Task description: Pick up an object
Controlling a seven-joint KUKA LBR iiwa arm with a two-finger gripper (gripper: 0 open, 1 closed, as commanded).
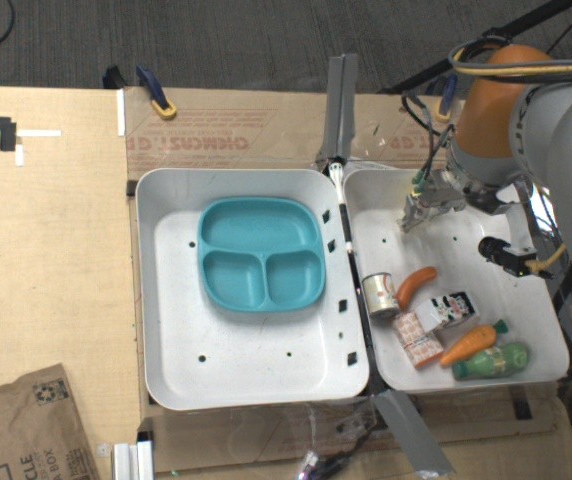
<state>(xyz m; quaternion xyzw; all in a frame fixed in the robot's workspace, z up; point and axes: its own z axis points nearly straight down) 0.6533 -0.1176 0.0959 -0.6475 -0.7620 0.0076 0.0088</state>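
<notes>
toward the upper right of the frame we find the arm (526, 118), grey with an orange band, reaching down into the right bin (386, 368). its tool (424, 208) sits low over the upper part of that bin, above bare white floor. the tool is small and dark against the arm, and we cannot tell how it is set; we see no object in it.

along the lower part of the right bin we record a cluster of objects, all well apart from the tool. a small metal can (378, 295) lies near the bin's left wall, just beside an orange sausage-shaped item (416, 285). below these sits a red and white carton (418, 340), with a small dark and white box (453, 309) just beside it to the right. an orange carrot-like item (468, 345) lies at a slant, touching or nearly touching a green bottle (491, 362) on its side at the bin's lower right corner.

at the centre of the frame the left bin (166, 368) holds a teal divided plate (262, 253), flat, with three compartments.

both bins rest on the desk (46, 268), whose surface is tan. a blue and yellow clamp (156, 93) lies at its upper edge, and a cardboard piece (26, 428) occupies the lower left corner of the frame.
</notes>
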